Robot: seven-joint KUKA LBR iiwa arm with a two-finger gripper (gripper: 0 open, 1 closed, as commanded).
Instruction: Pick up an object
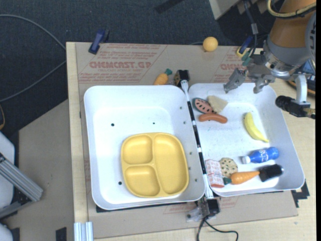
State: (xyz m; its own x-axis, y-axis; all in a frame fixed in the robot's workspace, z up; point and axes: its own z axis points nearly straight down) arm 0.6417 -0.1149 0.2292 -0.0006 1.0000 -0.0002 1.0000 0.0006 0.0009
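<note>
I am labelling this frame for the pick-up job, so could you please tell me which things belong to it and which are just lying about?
Part of the job:
gripper, open above the right bin
banana
sausage
blue bottle
carrot
cookie
black brush

Just lying about:
yellow divided plate in the left bin
orange ball
blue clamp

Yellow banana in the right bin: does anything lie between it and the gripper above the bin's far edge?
Nothing visible does. The open two-finger gripper hovers over the right white bin, and bare bin floor separates it from the yellow banana. The pale wedge and sausage lie off to the left.
</note>
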